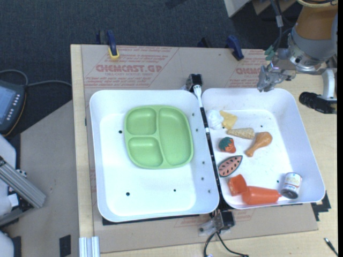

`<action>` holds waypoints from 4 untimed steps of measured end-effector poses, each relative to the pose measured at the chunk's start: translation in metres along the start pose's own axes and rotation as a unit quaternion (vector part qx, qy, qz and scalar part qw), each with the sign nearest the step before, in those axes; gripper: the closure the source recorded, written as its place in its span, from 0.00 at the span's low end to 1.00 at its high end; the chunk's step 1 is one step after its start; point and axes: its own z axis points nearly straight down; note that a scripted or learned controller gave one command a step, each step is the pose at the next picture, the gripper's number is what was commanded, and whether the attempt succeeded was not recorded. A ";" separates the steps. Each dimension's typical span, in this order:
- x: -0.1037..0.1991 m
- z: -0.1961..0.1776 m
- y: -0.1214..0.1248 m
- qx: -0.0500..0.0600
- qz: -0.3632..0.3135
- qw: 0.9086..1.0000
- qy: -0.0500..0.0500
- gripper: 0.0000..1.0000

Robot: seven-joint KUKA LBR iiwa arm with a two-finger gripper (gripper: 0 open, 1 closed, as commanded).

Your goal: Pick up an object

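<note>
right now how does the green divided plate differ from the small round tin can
The green divided plate lies in the left white bin; the small round tin can lies in the right white bin. The plate is much bigger, flat and shallow with three compartments; the can is a short cylinder lying tilted. The plate lies apart from anything else, while the can sits beside an orange carrot-shaped toy. Both are away from the gripper.

The arm (315,20) reaches in from the right, wrist down, its gripper (266,84) pointing downward.
</note>
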 end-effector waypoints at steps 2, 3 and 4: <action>0.108 -0.002 -0.017 0.001 0.000 1.000 0.000 1.00; 0.148 0.006 -0.041 0.002 0.000 1.000 0.000 1.00; 0.185 0.021 -0.047 0.001 0.001 1.000 0.000 1.00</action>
